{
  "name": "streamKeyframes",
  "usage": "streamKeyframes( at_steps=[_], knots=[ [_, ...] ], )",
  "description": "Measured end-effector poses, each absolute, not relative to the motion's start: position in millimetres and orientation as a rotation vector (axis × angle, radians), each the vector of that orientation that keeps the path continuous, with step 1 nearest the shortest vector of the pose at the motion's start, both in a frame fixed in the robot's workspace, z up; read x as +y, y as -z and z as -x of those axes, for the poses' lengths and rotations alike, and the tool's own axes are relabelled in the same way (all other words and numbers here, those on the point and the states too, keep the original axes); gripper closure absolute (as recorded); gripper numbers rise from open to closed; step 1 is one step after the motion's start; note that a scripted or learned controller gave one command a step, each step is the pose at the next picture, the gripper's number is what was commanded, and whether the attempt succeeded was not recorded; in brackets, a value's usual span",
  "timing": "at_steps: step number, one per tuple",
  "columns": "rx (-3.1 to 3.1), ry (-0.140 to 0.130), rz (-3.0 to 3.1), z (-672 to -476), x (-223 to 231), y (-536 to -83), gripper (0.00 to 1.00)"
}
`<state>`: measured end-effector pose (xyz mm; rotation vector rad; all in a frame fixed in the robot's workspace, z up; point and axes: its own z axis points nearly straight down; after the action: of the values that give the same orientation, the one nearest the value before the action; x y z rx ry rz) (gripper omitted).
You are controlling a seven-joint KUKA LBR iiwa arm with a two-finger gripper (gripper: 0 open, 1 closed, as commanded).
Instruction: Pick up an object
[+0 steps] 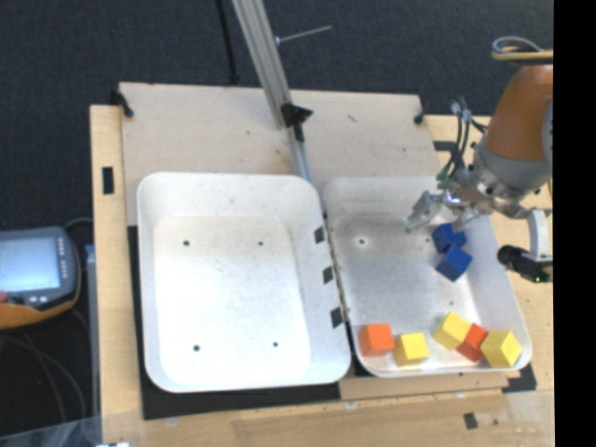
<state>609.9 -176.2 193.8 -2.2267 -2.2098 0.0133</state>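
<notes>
My gripper (440, 205) hangs over the far part of the right bin (372, 268), close above and just left of the two blue blocks (452, 251). I cannot tell how my gripper is set from this slant, and nothing shows held in it.

The blue blocks lie touching or nearly so, one above the other in the view, near the bin's right wall. Along the near edge sit an orange block (376, 339), a yellow block (412, 347), another yellow (455, 328), a red one (473, 341) and a third yellow (502, 348); the last three are bunched together. The left bin (233, 277) is beside it on the tabletop (223, 119).

These look like small, rigid, light cubes with flat faces, probably smooth, so they should take a firm pinch without harm. I'd take the upper blue block across two opposite flat sides, squared to its faces; a corner grip would likely let it twist out. Its neighbour crowds one side, which may block a finger.
</notes>
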Motion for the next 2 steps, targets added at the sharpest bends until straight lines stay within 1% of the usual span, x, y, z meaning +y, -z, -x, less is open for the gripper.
streamKeyframes(
  at_steps=[1,2],
  knots=[
    [-2.233,0.008,2.227,-626.1,-211.7,-132.9,0.0],
    [-2.238,0.016,2.236,-629.9,-213.9,-128.2,0.0]
  ],
)
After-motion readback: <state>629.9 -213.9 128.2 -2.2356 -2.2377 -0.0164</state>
